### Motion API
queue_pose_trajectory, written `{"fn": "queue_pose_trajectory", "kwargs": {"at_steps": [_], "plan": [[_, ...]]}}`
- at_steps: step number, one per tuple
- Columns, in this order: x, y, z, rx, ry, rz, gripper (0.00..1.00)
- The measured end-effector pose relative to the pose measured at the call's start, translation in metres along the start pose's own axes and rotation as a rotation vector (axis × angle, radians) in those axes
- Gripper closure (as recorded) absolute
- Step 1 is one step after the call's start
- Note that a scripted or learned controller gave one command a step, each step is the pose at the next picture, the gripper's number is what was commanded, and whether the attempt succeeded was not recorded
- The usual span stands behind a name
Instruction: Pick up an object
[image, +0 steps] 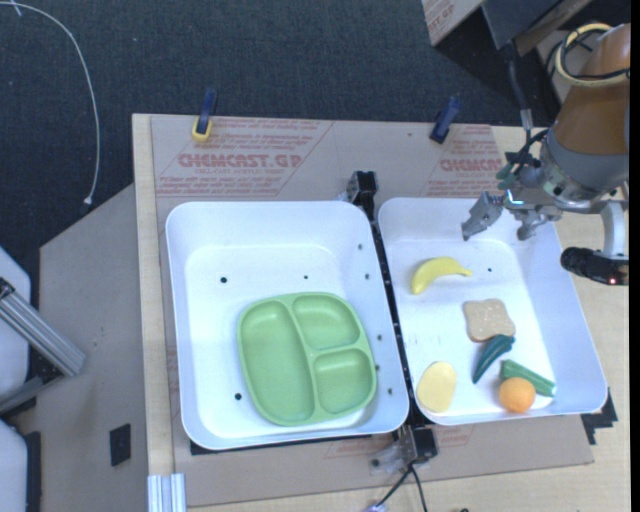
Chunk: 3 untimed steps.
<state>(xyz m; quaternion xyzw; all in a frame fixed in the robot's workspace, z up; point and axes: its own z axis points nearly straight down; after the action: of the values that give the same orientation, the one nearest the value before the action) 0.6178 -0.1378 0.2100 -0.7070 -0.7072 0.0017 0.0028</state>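
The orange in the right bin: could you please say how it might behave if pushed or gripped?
The orange looks round and smooth, so it would probably roll when nudged, though the green piece touching it may check that. Its curved sides could slip from a two-finger pinch. It lies near the bin wall, which may crowd the end effector.

- Both white bins (195, 330) look like smooth, slightly glossy plastic.
- The green divided tray (305, 355) is matt plastic.
- The banana (438, 272) and orange (517, 396) seem smooth plastic.
- The board (300, 160) underneath looks like printed brown paper.
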Motion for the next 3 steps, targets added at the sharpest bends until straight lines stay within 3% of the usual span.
{"fn": "queue_pose_trajectory", "kwargs": {"at_steps": [2, 3], "plan": [[-0.003, 0.012, 0.115, -0.001, 0.000, 0.000, 0.00], [-0.003, 0.013, 0.101, -0.008, -0.002, 0.000, 1.00]]}}
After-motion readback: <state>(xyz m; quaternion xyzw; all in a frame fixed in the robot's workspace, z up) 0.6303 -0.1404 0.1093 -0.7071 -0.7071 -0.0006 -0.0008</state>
